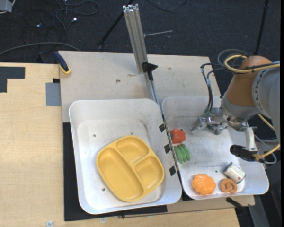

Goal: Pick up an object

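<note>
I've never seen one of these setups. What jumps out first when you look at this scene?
The big yellow divided plate lying in the left bin catches the eye first. Next comes the grey and orange arm reaching over the right bin, where small toy foods sit: an orange fruit, a green piece and a red one.

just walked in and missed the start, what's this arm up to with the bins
A grey KUKA arm reaches in from the right over the right bin, its gripper low near the bin's upper middle with nothing visibly between its fingers. The toys lie apart from it: a red piece and a green piece by the left wall, and an orange ball, a brown ring and a small white cup along the near edge. The left bin holds a yellow divided plate.
</note>
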Tool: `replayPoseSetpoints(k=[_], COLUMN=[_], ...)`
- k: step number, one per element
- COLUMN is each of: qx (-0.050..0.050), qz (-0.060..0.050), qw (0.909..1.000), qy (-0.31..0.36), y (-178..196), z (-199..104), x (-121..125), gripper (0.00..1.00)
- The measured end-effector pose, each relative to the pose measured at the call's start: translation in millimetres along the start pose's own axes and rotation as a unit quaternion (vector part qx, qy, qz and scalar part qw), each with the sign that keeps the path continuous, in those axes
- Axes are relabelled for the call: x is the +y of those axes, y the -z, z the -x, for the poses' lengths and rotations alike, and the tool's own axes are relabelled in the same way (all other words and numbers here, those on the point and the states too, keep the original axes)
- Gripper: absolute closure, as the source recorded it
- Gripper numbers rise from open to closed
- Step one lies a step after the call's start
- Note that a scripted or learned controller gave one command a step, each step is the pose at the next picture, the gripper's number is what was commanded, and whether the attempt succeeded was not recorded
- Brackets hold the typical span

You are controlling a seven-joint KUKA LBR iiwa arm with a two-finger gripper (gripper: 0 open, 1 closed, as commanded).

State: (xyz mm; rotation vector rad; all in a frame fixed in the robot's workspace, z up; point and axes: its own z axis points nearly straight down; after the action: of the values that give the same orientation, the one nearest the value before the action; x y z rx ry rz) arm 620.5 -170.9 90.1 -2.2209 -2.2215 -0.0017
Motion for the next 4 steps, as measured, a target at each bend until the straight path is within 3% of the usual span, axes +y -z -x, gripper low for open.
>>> replayPoseSetpoints(k=[1, 3, 4], qx=[0.001, -0.001, -0.001], qz=[0.002, 0.002, 0.000], qw=[1.0000, 1.0000, 1.0000], qy=[0.000, 0.000, 0.000], y=[12, 117, 135], z=[0, 1, 2], x=[1, -7, -7], gripper=[1.00, 1.00, 1.00])
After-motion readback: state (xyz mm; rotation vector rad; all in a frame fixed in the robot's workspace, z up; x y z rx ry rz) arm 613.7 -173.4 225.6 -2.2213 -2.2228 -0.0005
